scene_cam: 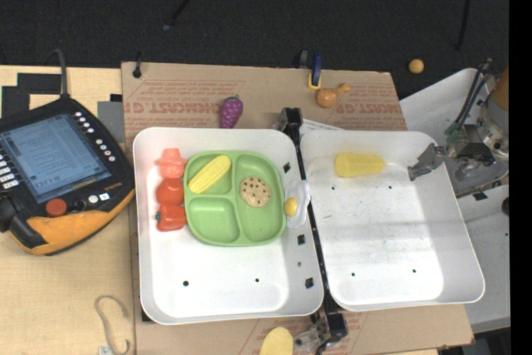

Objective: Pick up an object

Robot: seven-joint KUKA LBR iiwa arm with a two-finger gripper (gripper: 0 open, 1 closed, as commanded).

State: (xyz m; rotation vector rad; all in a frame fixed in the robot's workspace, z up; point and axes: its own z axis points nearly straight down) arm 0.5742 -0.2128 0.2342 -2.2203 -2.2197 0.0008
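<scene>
We judge the pick not yet begun: the flat yellow plastic piece [359,165] lies alone in the right-hand shallow white bin [399,278], toward twelve o'clock. At three o'clock of it, the gripper [426,162] hangs over the rim; whether its jaws are open, we cannot tell.

- A single fixed camera looks down on the table [75,287] from above, at a slant.
- It faces toward the dark floor beyond the table's far edge, which fills the top of the view.
- It stands far enough back to take in both white bins whole: the left bin [216,295] and the right bin [399,262].
- The claw [428,160] enters at the view's right edge, with both bins lying to its left.
</scene>
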